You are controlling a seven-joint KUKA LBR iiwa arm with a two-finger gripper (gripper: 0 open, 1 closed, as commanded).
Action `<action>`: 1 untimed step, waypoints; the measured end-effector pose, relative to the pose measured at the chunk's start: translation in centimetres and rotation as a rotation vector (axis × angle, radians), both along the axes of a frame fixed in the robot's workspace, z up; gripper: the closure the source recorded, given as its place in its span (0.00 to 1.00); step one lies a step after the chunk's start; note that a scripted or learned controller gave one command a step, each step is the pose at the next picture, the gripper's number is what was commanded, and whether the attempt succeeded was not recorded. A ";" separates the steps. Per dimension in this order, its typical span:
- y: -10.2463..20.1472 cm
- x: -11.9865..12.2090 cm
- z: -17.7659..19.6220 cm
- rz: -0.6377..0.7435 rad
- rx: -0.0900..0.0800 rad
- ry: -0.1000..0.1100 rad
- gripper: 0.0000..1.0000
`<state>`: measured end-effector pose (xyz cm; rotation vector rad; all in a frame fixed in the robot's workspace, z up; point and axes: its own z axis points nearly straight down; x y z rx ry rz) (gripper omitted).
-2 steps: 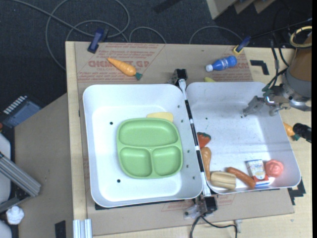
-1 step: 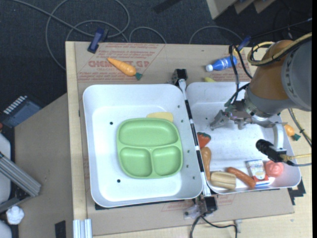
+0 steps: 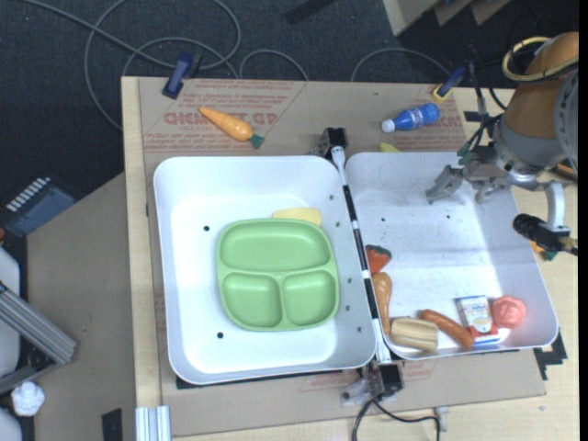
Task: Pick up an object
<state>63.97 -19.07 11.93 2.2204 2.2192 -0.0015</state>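
My gripper hangs over the back part of the right bin, fingers spread open with nothing between them. The toys lie at the bin's front, well away from it: a red pepper-like piece, an orange piece, a bread roll, a sausage, a small carton and a pink ball.
The left bin holds a green divided plate and a yellow piece behind it. Behind the bins on the bench lie a toy carrot, a blue bottle and a blue clip.
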 end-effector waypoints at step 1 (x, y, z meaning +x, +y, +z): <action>-3.3 -2.6 4.8 0.000 -0.001 -0.003 0.00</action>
